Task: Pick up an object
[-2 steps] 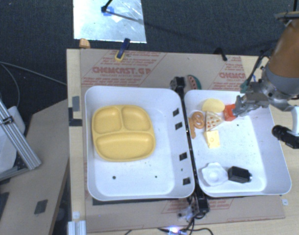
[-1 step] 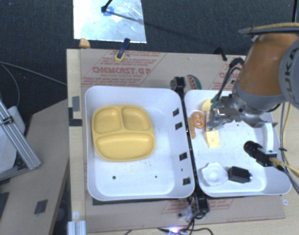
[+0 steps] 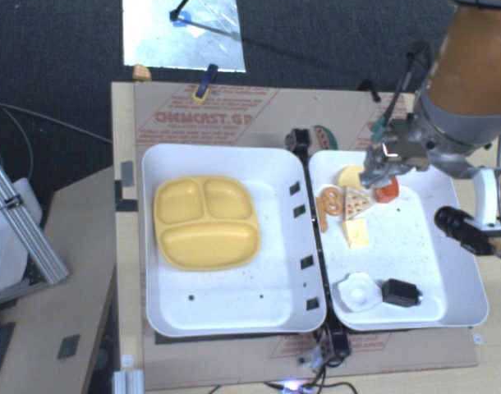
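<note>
The end effector (image 3: 380, 173) hangs just above the red piece (image 3: 388, 190); its state is unclear.

The arm enters from the upper right of the camera view. Its thick orange band is at the top corner, and the grey wrist below it leans down and to the left. The hand (image 3: 380, 175) hangs low at the end of the wrist, pointing downward, with thin cables along its left side. Its tip is small and dark in this view.
</note>
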### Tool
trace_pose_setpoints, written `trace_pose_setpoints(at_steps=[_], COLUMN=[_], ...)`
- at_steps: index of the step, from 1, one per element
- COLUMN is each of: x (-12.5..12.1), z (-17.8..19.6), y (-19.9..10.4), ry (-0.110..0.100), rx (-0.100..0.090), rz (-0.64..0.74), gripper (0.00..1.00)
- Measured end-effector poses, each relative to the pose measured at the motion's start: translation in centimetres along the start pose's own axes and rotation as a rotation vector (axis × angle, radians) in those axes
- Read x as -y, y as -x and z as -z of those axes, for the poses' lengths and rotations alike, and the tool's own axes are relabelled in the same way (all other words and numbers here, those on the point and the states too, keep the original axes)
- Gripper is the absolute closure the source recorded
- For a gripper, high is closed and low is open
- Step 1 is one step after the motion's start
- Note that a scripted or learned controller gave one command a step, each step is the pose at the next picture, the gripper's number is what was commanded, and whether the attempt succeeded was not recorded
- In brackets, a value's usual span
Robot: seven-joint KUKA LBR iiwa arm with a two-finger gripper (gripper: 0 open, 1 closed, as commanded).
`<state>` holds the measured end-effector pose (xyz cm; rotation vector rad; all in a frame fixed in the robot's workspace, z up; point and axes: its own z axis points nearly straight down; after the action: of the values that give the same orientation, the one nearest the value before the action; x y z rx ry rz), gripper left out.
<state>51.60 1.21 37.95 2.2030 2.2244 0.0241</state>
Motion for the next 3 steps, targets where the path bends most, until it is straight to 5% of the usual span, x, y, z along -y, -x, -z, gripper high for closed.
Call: trace_pose_setpoints(at_steps=[1,3], x=[2.9,2.9], z=[3.3,3.8], y=[-2.5,4.9], ry=[-0.011,-0.015], rx=[0.001,0.005], rz=[-0.002,-0.013], gripper=[1.0,1.0])
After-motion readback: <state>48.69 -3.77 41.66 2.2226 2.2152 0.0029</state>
